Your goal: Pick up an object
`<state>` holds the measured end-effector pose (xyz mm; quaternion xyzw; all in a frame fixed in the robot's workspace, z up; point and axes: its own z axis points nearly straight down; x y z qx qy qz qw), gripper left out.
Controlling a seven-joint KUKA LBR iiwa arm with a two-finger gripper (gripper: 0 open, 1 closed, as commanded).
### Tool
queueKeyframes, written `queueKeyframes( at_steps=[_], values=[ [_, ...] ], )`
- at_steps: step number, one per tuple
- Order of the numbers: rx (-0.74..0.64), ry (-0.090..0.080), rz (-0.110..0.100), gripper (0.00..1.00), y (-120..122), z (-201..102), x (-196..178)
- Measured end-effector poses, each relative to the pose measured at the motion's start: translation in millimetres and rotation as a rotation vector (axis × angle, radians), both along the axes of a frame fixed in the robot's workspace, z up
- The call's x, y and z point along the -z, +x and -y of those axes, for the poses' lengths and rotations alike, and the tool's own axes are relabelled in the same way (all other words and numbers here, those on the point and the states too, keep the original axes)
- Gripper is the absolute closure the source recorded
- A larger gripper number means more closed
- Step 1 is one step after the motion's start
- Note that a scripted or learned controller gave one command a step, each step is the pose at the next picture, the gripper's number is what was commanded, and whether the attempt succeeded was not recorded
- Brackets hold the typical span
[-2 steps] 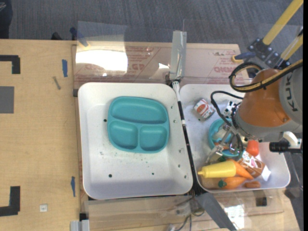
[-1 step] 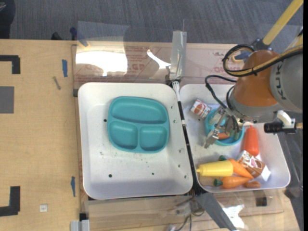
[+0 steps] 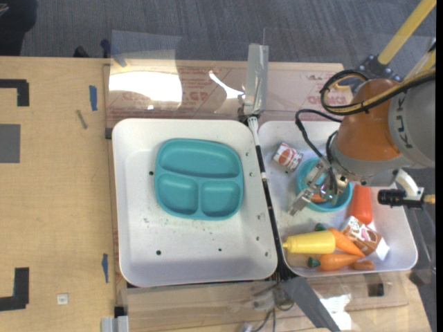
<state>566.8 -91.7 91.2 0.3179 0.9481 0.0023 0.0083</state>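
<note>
From my feed I see a light wooden tabletop (image 3: 55,185) filling the 9 o'clock side, with black angular markings (image 3: 17,92) and bits of blue tape (image 3: 93,97) on it. Grey carpeted floor (image 3: 208,12) runs across 12 o'clock. A clear plastic sheet (image 3: 145,88) near 11 o'clock catches a bright glare from overhead light.

so the gripper (image 3: 313,189) is down in the right bin (image 3: 405,254), right over a teal bowl (image 3: 309,175); small red-and-white can (image 3: 286,157) just left of the bowl; yellow bottle (image 3: 309,242) and carrot (image 3: 337,261) below it; teal divided plate (image 3: 199,178) sits in the left bin (image 3: 135,220)
</note>
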Motion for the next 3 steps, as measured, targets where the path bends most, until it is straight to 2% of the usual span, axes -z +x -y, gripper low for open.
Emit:
queueKeyframes(
  at_steps=[1,2,3],
  values=[
    [0.186,0.004,0.001,0.00,-9,-1,0],
    [0.658,0.018,-0.005,0.00,20,38,1],
    [0.668,0.009,0.000,0.00,-42,14,0]
  ],
)
